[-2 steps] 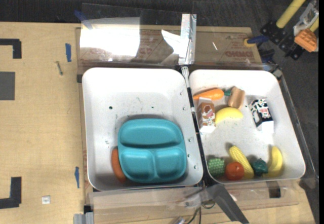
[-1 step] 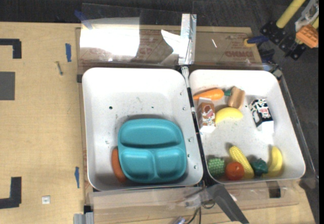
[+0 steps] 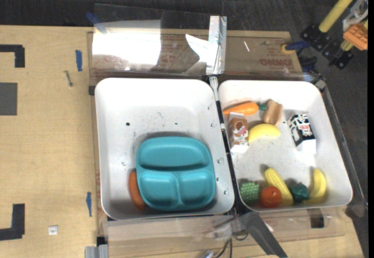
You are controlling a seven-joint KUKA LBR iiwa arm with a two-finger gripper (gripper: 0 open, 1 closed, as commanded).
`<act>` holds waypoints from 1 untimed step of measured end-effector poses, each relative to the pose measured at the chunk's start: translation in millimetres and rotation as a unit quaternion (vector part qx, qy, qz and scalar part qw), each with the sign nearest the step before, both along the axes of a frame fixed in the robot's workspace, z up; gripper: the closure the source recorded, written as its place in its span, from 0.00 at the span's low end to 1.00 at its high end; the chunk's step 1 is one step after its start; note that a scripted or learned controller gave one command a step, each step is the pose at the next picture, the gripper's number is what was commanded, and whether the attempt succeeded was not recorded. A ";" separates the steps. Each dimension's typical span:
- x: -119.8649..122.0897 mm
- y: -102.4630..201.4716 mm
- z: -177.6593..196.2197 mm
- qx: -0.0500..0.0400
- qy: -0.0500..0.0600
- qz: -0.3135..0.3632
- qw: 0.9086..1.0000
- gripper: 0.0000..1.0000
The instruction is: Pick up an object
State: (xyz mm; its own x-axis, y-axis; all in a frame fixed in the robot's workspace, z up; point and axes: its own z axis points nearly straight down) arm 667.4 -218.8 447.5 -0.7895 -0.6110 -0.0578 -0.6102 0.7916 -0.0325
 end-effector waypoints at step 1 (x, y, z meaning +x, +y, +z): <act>1.0 -3.7 0.1 -0.007 0.028 0.077 0.997 1.00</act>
State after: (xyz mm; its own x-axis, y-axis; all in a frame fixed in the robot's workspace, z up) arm 668.4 -222.5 447.5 -0.6884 -0.7253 -0.0069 -0.7253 0.6884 -0.0065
